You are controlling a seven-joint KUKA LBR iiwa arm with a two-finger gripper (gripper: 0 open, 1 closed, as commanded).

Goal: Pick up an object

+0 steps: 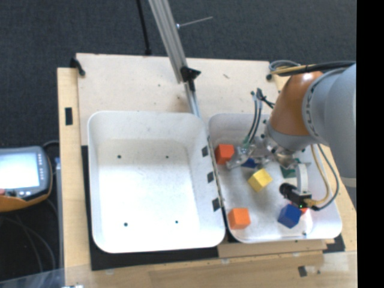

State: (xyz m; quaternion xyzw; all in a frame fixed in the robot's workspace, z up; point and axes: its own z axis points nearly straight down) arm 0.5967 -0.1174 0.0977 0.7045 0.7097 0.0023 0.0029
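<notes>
The right bin (235,122) holds several cubes. One orange cube (224,153) lies by its left wall, a yellow cube (260,179) sits mid-bin, a second orange cube (239,217) rests near the front left corner, and a blue cube (289,215) lies at the front right. My gripper (245,158) hangs low inside this bin, just right of the upper orange cube and above-left of the yellow one. A small blue shape shows under its tip, too hidden to identify. The wrist and cables cover the bin's back right part.
The left bin (95,131) lies beside the right one, and the two share a raised divider (211,179). A slanted metal rail (171,38) rises from behind the bins. A small screen device (21,173) sits off the bench at the far left.
</notes>
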